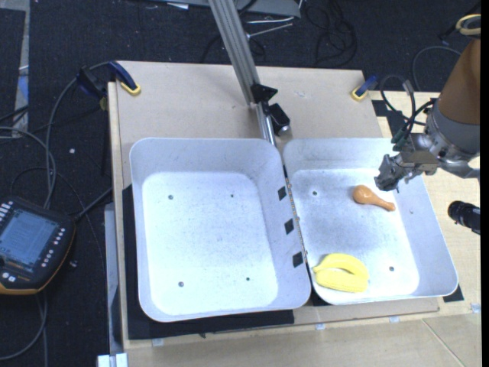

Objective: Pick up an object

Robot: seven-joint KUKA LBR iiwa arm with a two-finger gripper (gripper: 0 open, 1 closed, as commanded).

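**Orange pear-shaped toy sits just beside the hand, grasp not yet made**

Orange pear-shaped toy (372, 197) lies in the right bin (428, 239), towards its far right corner, with its round end to the left and its thin neck pointing right and slightly nearer. In the camera view the hand (390, 176) hangs just beyond and to the right of it, close above the round end, at the end of the grey arm (457, 140) that comes in from the right. Nothing is seen between its tips; whether the dark tips are spread or pressed together I cannot tell, since they merge into one dark shape at this slant.

A yellow banana-shaped toy (341, 273) rests at the near left of the same bin, well apart from the orange one. The left bin (202, 228) sits beside it on the desk (191, 102).

Several things could spoil the pick, in my judgement. The toy is small, rounded and probably smooth, so tips closing off-centre on the bulb could squeeze it out sideways. Coming down on the tapered neck would give even less to hold. The toy also lies near the sloping far wall of the bin, so a descent slightly too far right may catch the wall or push the toy against it. A descent too shallow would close on air.
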